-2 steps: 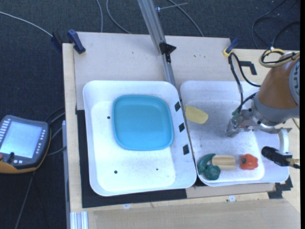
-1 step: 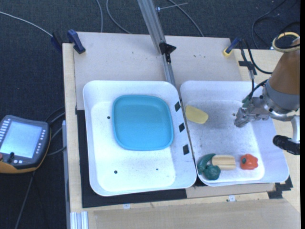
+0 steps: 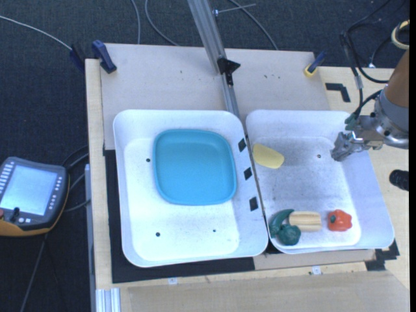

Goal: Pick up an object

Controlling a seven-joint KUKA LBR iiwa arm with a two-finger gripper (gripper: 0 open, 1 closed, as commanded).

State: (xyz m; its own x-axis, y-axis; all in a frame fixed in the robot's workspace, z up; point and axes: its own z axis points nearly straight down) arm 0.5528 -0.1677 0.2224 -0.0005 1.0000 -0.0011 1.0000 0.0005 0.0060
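Note:
In the right bin [image 3: 364, 174] lie a yellow piece [image 3: 268, 156] at the upper left, and along the front edge a dark green vegetable [image 3: 285, 226], a tan block [image 3: 305, 221] and a red pepper [image 3: 338, 220]. My gripper [image 3: 342, 147] hangs over the right bin's upper right part, well apart from all of them, with nothing seen in it. Its fingertips are too small and blurred to read.
The left bin [image 3: 133, 174] holds a blue square plate [image 3: 195, 166]. A metal pole [image 3: 208, 25] slants across the back of the bench. Blue clamp [image 3: 104, 56] and yellow clamp [image 3: 314, 64] sit at the bench's back corners. A teach pendant [image 3: 29, 194] lies left of the bench.

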